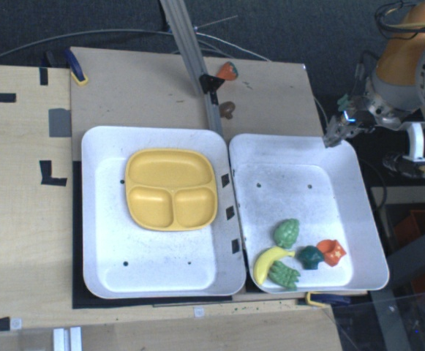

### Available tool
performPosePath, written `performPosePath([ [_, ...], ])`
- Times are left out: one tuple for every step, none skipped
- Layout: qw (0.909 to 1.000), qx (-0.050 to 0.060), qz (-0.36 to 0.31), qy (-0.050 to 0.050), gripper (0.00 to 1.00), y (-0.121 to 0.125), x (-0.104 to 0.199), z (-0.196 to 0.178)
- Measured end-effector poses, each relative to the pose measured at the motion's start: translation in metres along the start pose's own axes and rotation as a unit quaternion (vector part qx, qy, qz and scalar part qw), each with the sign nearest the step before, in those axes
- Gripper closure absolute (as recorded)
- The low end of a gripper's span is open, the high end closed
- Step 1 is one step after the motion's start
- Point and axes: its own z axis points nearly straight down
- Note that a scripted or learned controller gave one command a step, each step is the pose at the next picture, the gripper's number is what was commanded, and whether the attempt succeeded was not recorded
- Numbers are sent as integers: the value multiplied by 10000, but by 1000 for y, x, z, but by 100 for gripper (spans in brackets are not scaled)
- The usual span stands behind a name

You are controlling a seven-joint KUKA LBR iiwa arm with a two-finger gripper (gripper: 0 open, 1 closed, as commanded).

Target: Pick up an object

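Right bin (344,168): 5 toys (286,232)

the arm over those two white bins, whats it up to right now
The grey arm with the orange band is set to pick up an object but holds nothing yet. Its gripper sits at the far right corner of the right white bin. The small toys lie untouched at that bin's near end: a yellow plastic banana, two green pieces, a dark teal piece and an orange-red piece. The left white bin holds a yellow divided plate.
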Motion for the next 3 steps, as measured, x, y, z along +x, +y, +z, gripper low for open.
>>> performPosePath([
  [10000, 23, -26, 18, 100, -3, 57, -14],
  [10000, 28, -28, 19, 100, -14, 114, -12],
  [10000, 35, -24, 15, 100, -14, 158, -12],
])
